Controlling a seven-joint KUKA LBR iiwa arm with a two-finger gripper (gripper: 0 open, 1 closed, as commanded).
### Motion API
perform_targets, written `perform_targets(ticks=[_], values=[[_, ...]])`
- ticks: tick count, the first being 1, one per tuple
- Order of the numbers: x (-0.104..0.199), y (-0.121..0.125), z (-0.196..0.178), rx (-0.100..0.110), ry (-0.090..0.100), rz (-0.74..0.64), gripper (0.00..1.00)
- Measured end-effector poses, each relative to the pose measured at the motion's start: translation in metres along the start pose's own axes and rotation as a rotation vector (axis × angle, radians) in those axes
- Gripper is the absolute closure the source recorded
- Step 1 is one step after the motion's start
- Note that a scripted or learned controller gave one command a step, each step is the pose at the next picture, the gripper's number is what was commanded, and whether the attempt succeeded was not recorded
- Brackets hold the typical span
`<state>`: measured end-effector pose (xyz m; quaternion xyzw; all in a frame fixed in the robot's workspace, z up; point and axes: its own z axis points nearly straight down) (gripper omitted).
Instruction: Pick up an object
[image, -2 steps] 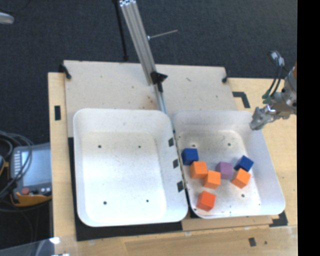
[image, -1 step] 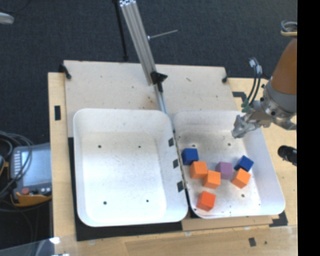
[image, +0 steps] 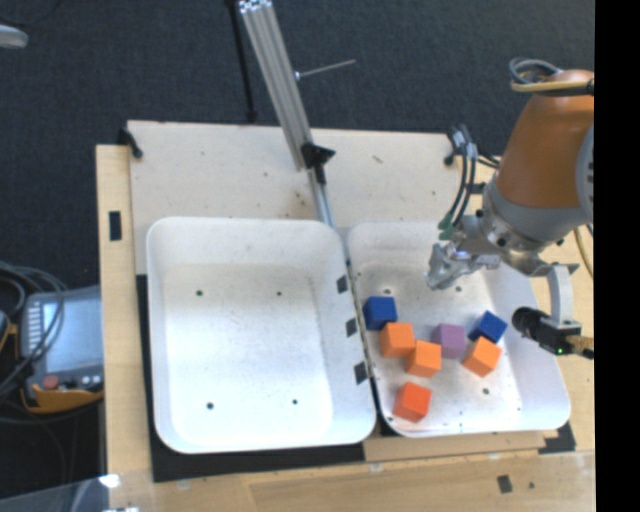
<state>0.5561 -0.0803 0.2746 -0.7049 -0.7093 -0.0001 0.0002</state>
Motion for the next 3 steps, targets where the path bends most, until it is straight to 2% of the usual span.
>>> perform_targets(ticks=[1,3], values=[[0.055,-0.009,0.004,0.000,0.001,-0.001,1.00],[0.142,-0.016,0.025,0.005,0.001,0.000,1.00]])
